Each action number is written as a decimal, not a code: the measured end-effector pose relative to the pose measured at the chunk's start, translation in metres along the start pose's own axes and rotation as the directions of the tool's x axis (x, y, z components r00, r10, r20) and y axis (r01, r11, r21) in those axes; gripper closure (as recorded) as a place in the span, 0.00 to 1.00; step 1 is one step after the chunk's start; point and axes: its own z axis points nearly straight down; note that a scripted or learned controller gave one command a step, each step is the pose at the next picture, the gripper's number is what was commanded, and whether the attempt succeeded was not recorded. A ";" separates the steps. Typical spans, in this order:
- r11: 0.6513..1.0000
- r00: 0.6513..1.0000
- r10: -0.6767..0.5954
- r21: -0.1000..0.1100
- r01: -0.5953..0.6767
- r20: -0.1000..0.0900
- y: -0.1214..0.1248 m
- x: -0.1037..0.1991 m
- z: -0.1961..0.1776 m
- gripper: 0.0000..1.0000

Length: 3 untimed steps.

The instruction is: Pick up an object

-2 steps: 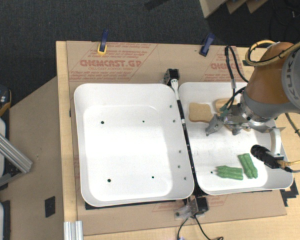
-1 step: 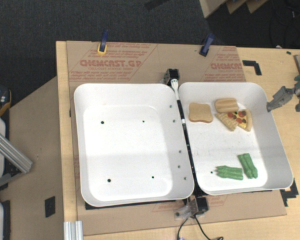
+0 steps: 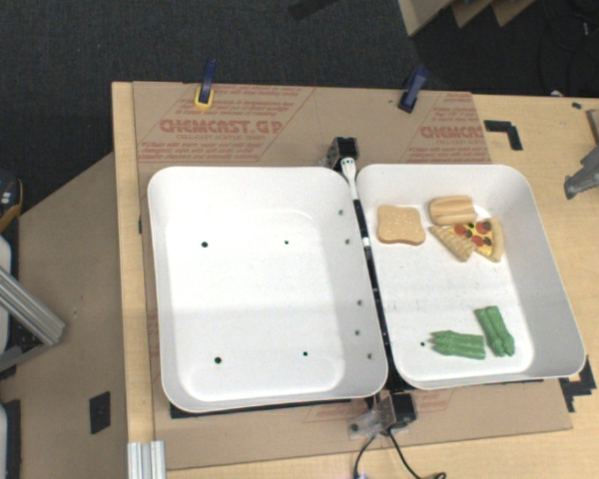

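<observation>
Approach step is judged not yet begun: nothing is held. A grey part, taken for the pincer [image 3: 588, 174], is seen at the right edge, outside the right bin [image 3: 449, 292]; its state cannot be told. The bread slice [image 3: 400, 225] (nearest candidates: bun [image 3: 451, 210], pizza slice [image 3: 473, 239]) lies well left of it, at the bin's far end. A reach leftward and down is called for next.

You can read red print, "CHEMCAST GP", on the brown board [image 3: 280, 118] under the bins, at 11 o'clock; it repeats, partly hidden, at 1 o'clock.
</observation>
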 end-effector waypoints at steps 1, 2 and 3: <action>1.000 1.000 -0.003 0.005 0.003 -0.003 -0.009 0.060 -0.076 0.00; 1.000 1.000 -0.011 0.013 0.011 -0.007 0.000 0.192 -0.088 0.00; 1.000 1.000 -0.007 0.016 0.007 -0.007 -0.009 0.284 -0.088 0.00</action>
